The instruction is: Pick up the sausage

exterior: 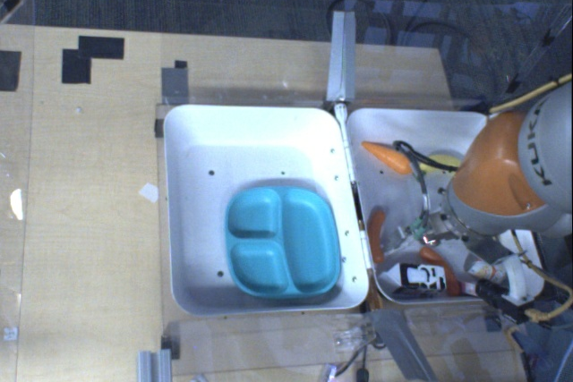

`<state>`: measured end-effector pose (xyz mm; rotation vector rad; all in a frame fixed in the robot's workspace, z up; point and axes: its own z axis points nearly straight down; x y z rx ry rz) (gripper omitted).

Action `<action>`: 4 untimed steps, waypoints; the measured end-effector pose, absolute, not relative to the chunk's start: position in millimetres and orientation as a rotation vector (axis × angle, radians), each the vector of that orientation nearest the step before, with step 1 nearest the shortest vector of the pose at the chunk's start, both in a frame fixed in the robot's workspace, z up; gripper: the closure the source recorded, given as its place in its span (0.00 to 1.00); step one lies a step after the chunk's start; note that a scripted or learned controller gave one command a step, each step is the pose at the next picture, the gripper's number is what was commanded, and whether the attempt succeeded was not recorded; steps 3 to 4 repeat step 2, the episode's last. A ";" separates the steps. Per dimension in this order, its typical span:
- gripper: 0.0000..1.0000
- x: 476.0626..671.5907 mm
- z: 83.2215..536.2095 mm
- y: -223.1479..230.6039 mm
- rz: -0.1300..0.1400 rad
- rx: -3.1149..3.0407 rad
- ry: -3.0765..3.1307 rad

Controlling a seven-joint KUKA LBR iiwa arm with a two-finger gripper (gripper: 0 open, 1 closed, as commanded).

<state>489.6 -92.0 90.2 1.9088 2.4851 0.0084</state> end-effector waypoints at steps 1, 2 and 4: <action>1.00 493.3 102.0 -90.8 0.018 1.899 2.482; 0.00 493.3 102.0 -90.8 0.018 1.899 2.482; 0.00 493.3 102.0 -90.8 0.018 1.899 2.482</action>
